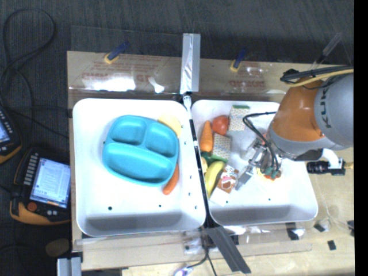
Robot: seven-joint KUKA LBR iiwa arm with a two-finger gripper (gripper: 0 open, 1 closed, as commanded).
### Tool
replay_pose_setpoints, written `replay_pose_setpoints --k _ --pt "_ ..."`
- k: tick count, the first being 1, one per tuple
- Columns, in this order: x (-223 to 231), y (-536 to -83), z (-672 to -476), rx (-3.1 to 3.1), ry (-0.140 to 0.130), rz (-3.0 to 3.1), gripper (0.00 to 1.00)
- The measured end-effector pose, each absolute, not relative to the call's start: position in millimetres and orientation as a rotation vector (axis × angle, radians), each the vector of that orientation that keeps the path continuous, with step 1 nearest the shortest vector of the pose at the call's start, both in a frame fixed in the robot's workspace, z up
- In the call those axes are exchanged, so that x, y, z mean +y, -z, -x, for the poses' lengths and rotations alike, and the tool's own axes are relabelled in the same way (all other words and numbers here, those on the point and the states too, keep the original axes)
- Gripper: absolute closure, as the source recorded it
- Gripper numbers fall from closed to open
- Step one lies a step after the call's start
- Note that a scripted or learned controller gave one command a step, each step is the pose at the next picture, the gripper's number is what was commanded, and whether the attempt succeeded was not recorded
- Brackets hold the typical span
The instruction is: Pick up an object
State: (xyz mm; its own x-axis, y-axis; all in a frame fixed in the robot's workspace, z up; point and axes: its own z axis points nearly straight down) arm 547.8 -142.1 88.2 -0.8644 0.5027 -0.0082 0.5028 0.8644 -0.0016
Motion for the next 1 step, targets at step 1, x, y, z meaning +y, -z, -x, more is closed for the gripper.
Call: replay_pose_setpoints --k 1 --pt "-141.7 -95.8 -549.6 3.025 0.009 -0.813 1.00"
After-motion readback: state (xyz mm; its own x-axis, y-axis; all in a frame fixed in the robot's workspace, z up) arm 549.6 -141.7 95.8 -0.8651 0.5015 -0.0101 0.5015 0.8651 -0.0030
